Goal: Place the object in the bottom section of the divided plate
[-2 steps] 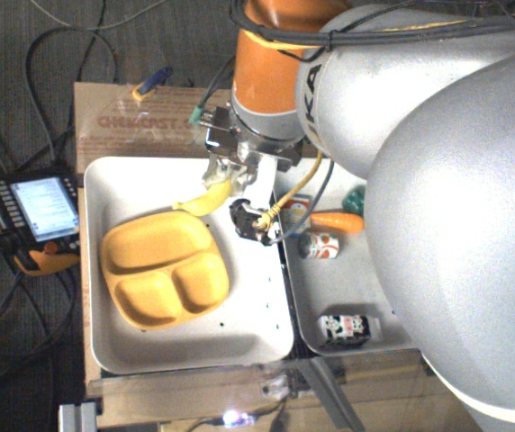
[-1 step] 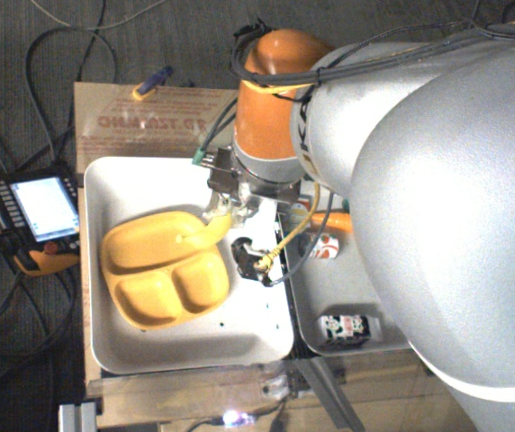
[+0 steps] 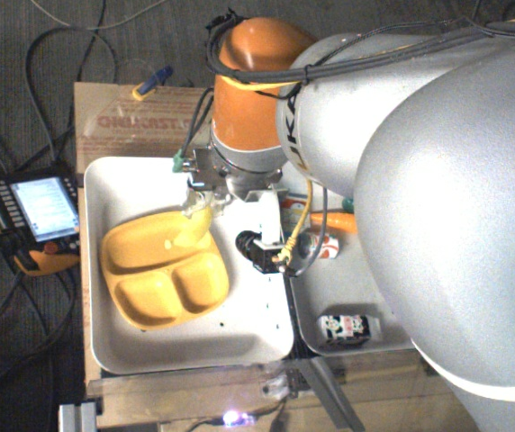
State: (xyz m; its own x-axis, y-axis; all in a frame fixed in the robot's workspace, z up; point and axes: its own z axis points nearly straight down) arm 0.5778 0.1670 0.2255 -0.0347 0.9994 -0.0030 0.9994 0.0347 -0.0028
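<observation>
Object (image 3: 194, 229) yellow, under claw (image 3: 202, 207); on divided plate (image 3: 163, 277) top section.

Two shallow white plastic bins sit side by side, the left bin (image 3: 100, 331) and the right bin (image 3: 329, 345). One yellow three-section divided plate (image 3: 163, 273). One small black-and-white can (image 3: 346, 328). One orange carrot-like piece (image 3: 334, 223). One handheld pendant with a lit screen (image 3: 37, 210).

My yellow divided plate (image 3: 163, 277) lies flat in the left bin (image 3: 104, 331), nearer its left wall, turned at a slant. A pale yellow object (image 3: 194, 226) rests on the plate's upper right rim, near the bin's back edge.
</observation>
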